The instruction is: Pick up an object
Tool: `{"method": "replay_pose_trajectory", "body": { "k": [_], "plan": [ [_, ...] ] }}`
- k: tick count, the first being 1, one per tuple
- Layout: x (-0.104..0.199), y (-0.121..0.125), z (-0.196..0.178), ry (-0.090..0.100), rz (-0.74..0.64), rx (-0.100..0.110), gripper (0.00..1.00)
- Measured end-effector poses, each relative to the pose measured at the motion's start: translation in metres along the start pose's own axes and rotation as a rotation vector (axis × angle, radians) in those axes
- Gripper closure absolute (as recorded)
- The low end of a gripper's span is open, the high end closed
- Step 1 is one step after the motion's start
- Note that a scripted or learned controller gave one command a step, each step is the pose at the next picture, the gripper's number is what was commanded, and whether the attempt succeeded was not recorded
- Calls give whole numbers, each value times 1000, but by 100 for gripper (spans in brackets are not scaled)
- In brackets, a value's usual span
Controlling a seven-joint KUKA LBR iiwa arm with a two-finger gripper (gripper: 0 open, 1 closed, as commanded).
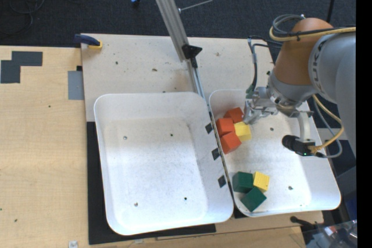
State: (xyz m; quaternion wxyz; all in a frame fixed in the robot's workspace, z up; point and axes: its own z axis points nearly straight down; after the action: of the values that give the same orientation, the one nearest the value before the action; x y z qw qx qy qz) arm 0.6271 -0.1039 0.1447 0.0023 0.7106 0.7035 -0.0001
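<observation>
Camera view gives us two white bins, and we take the right bin (325,191) as our landmark; we count seven blocks inside it; three orange blocks (228,126) cluster against its left wall, with one yellow block (243,132) touching them on their right; toward its near edge sit two green blocks (248,189) and a second yellow block (261,181), all touching; the gripper (253,114) hangs over the orange cluster, just above the first yellow block; we cannot tell how its jaws stand; the left bin (116,125) adjoins the landmark.
</observation>
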Motion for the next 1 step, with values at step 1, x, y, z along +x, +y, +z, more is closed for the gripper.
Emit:
{"method": "replay_pose_trajectory", "body": {
  "k": [1],
  "plan": [
    [-4,7,-61,3,-6,-1,100]
  ]
}}
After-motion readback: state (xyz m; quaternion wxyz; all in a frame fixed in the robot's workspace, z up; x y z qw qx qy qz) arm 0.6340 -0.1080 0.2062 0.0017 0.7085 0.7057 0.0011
